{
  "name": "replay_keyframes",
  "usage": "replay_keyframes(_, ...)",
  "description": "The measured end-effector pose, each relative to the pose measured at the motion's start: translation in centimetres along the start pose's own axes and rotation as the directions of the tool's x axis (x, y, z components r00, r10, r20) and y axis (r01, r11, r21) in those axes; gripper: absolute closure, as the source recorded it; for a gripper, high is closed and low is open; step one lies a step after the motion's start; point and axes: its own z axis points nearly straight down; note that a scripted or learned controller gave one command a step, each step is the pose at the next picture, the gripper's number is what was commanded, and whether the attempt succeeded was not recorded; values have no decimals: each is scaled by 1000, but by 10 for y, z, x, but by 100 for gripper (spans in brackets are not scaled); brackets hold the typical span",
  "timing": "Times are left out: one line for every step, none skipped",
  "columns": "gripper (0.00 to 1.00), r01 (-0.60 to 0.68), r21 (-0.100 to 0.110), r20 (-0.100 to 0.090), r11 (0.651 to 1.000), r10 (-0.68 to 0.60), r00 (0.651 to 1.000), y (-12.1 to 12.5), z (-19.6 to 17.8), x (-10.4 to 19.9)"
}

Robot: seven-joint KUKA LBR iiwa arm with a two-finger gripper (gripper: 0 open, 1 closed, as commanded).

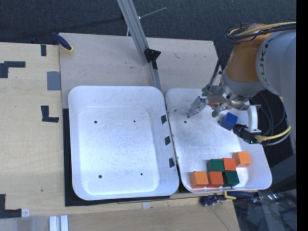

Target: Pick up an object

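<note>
My gripper (211, 110) hangs over the far part of the right bin (192, 138), its jaws spread apart. One grey finger (195, 107) points down-left toward the bin floor. A blue block (228, 121) sits just right of the gripper, by the other finger, and nothing shows it clasped. Several blocks cluster at the bin's near right corner: an orange block (198, 178), a second orange block (216, 178), a green block (216, 165), a dark green block (232, 177), a red-orange block (229, 164) and a lighter orange block (243, 158).
The left bin (118, 143) lies beside the right one, their rims meeting at a ridge (168, 129). A slanted metal pole (137, 28) crosses the back of the bench. Cables (269, 136) hang off the arm at the right.
</note>
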Motion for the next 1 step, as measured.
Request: replay_keyframes(0, -1, -1, 0, 1000, 1, 1000, -1, 45, -3)
